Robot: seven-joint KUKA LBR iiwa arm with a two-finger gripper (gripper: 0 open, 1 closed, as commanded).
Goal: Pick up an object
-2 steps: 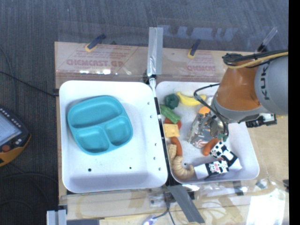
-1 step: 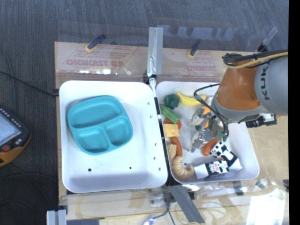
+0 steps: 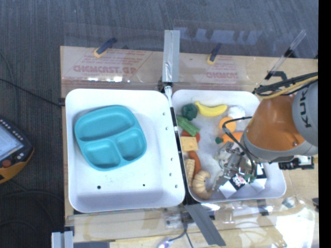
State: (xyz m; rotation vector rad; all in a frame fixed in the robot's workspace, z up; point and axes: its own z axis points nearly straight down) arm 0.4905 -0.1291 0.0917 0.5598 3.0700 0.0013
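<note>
- The arm [image 3: 279,125] reached in from three o'clock over the right bin [image 3: 269,190], its orange band covering that bin's three-o'clock part.
- The gripper [image 3: 230,172] hung low over the right bin's floor toward five o'clock; whether it was released or clenched could not be told, and nothing was seen between its tips.
- The things to pick lay in the right bin, crowded along its nine-o'clock wall and its twelve-o'clock end.
- A croissant [image 3: 201,182] lay just beside the gripper at its nine o'clock, close to the bin's six-o'clock rim.
- A carrot [image 3: 193,159] lay at eleven o'clock from the croissant, with a green vegetable piece [image 3: 187,126] above it along the same wall.
- A broccoli floret [image 3: 190,110] and a banana [image 3: 211,109] sat at the bin's twelve-o'clock end, near each other.
- An orange fruit [image 3: 226,124] lay partly under the arm's edge, with a white round thing [image 3: 236,111] at its one o'clock.
- Bare floor showed in the middle of the right bin, between the wall-side row and the gripper.
- The left bin [image 3: 93,190] held a teal divided tray [image 3: 109,136], with open white floor around it, widest toward six o'clock.
- A grey bar [image 3: 171,56] stood at twelve o'clock above the seam between the bins.
</note>
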